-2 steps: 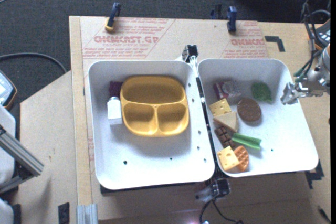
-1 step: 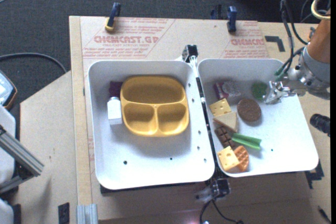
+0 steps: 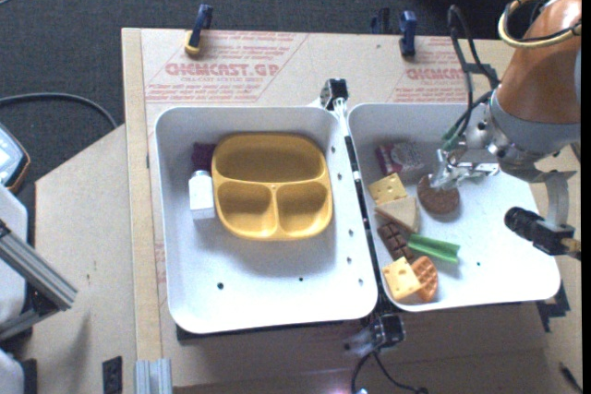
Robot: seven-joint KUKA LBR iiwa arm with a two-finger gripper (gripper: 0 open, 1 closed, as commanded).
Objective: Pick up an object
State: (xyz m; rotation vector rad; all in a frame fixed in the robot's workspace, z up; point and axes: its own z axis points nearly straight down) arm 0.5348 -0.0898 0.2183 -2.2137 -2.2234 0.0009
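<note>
hand (image 3: 450,173): it hangs low in the right bin (image 3: 517,277), just over the brown disc. I cannot tell how it is set, and nothing can be seen held in it.
brown disc (image 3: 439,199): right under the hand, maybe touching it. It lies flat on the bin floor.
how it will feel: I think it is a light, stiff toy. Flat things are hard to lift, so it may slip.
where to hold: pinch it across its round edge, from both sides.
cheese (image 3: 388,189): a yellow wedge, just left of the hand.
green stick (image 3: 433,246): near, in front of the hand and below the disc.
waffle (image 3: 424,277): farther down, well apart from the hand.
yellow tray (image 3: 272,185): far left of the hand, in the left bin (image 3: 175,226).
surface (image 3: 138,198): brown board under both bins.
</note>
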